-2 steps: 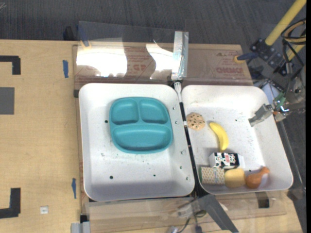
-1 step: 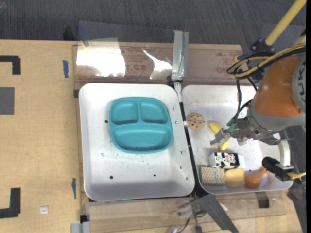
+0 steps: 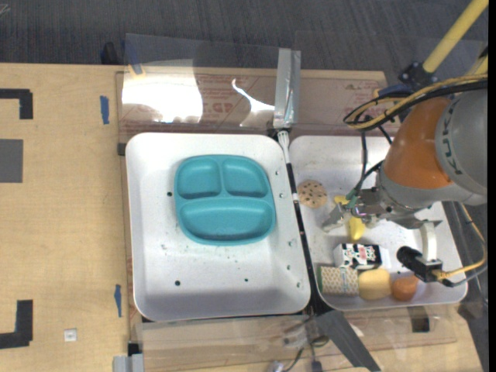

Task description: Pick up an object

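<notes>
Yellow object [image 3: 356,228] sits at the tool [image 3: 350,214]; whether it is gripped is unclear.

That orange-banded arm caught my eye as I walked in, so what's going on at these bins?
The arm is reaching into the right bin, its gripper low over a small yellow object; whether it grips it is unclear. A cookie, patterned box and two fruits lie nearby. The left bin holds a teal divided plate.
</notes>
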Tool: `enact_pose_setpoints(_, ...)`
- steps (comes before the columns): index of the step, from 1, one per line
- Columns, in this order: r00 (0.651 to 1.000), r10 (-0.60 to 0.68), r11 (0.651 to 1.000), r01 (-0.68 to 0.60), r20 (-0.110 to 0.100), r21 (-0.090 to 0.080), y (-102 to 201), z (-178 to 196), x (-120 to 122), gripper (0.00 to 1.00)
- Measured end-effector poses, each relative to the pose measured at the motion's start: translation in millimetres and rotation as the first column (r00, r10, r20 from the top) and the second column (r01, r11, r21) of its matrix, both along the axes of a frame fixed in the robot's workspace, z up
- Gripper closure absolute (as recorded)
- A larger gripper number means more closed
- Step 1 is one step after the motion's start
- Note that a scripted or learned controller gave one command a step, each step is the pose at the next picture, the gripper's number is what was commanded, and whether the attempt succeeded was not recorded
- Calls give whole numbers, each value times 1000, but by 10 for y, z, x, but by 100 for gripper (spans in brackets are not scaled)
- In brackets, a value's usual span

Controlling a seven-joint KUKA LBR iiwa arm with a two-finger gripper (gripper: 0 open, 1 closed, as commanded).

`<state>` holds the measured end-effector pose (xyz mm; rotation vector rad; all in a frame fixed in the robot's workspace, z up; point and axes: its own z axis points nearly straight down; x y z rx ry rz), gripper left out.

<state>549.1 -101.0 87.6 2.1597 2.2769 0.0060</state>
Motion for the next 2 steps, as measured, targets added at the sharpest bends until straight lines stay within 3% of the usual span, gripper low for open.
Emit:
enact_pose_setpoints(1, 1000, -1, 1000, 1, 5, -1, -2, 110, 18, 100)
enact_pose_setpoints(2, 1000, 3, 1000, -3, 5, -1, 230, 1688, -468, 100)
